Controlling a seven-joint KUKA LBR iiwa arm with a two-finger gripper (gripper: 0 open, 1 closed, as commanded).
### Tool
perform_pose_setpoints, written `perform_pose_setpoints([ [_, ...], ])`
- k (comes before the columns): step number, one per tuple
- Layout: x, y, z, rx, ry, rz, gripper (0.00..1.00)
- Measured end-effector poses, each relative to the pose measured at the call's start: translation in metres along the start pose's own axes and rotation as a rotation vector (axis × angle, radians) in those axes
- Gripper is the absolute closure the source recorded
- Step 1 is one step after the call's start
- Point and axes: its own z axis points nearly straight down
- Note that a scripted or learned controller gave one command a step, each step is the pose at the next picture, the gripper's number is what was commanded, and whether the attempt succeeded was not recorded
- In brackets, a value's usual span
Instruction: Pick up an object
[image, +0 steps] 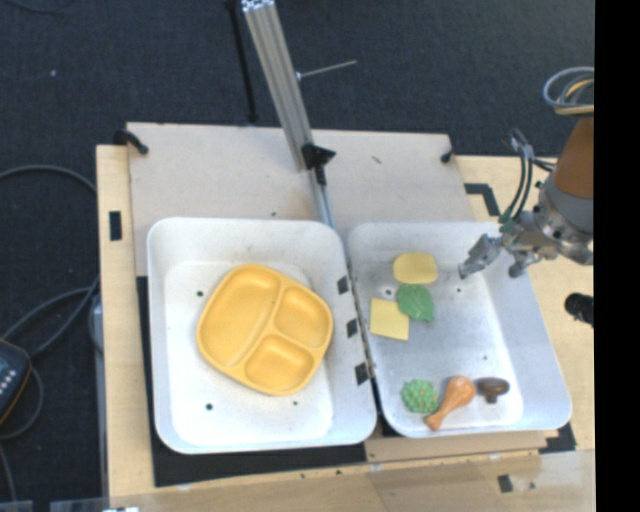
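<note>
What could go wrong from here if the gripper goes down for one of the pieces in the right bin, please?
The pale yellow piece, green leaf piece and yellow square lie touching or nearly so; closing on one may nudge or drag another. The drumstick, green floret and brown piece crowd the right bin near its front wall, which could block a finger. The gripper hangs above the bin's far right rim, so a straight descent might strike it.

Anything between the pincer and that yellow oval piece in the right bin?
No. In the camera view, bare white bin floor separates the pincer from the yellow oval piece. The green leafy piece sits below that line, touching the oval's lower edge.
</note>
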Motion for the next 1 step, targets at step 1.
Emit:
perform_pose_setpoints([
  [1, 0.0001, 0.0000, 0.0000, 0.000, 0.000, -0.001, 0.00],
])
